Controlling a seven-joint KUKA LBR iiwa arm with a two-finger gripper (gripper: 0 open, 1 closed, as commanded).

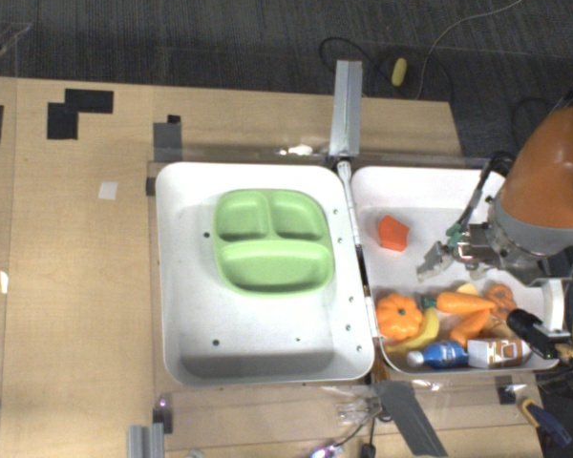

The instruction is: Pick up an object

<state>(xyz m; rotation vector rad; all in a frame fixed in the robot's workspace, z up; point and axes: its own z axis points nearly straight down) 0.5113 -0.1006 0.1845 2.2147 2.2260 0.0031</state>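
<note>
Hovering over the right bin (401, 184), your gripper (437, 259) sits spread and empty. Take the orange block (392, 234), alone at the far left: light, rigid, flat-sided, so pinch across opposite faces.

Right bin (411, 184), loose items: orange block (392, 234) lying alone mid-floor. Clustered along near wall: small pumpkin (399, 315) touching yellow banana (423, 328), orange carrot (464, 303), blue-and-white bottle (440, 355) and brown-labelled bottle (497, 353) lying on their sides.
</note>
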